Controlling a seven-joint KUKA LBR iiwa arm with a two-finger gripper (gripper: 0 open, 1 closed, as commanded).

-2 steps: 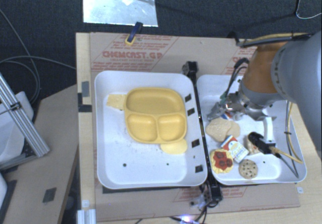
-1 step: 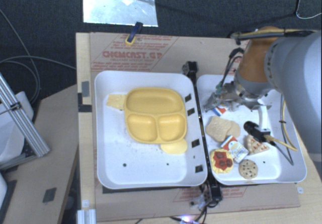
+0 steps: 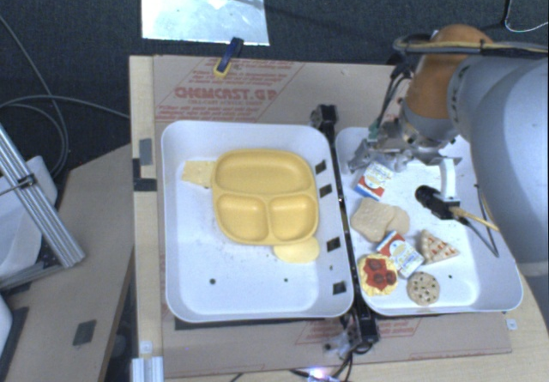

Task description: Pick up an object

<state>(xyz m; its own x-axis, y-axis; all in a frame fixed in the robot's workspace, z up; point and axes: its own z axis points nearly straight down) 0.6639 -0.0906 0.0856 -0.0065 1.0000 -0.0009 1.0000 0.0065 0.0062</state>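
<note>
Grey two-finger gripper [image 3: 377, 151] hangs just above the red-and-white carton [image 3: 375, 180]; you cannot tell its opening. Nothing is lifted; the pick remains.

The arm [image 3: 506, 140] hides the right bin's [image 3: 455, 294] far corner and runs off the right edge.

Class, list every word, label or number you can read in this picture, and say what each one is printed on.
"CHEMCAST G?": red letters on the cardboard sheet under the bins; the last characters are unclear.
Red print on the cardboard's front edge: too small to read.
Two small red-and-white cartons in the right bin: print too blurred to read.
</note>
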